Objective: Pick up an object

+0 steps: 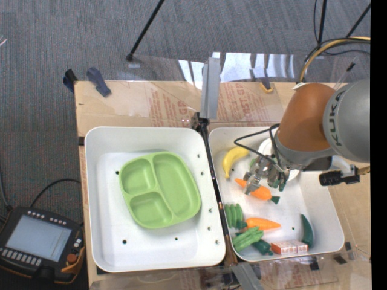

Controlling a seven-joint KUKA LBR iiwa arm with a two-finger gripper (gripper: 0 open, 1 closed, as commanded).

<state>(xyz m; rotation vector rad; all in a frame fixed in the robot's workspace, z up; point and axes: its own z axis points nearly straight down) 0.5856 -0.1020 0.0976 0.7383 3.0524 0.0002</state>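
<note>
The fingers [263,177] hang low in the right bin [329,207], right over an orange toy carrot [259,193] that lies on the bin floor; whether they are spread or clenched on it cannot be told from this angle. Just beside them, toward the bin's divider, lies a yellow banana [233,159]. Nearer the front of the same bin sit a second carrot [262,223], a bunch of green bean pods [242,228], a dark green pepper [307,229] and a small red-and-white box [289,247]. The left bin [103,162] holds a green divided plate [159,190]. Both bins rest on a brown cardboard-covered bench [133,101]. Grey carpet [72,29] surrounds it, with a tripod leg [148,23] behind and a teach pendant [39,240] at the front left.
</note>
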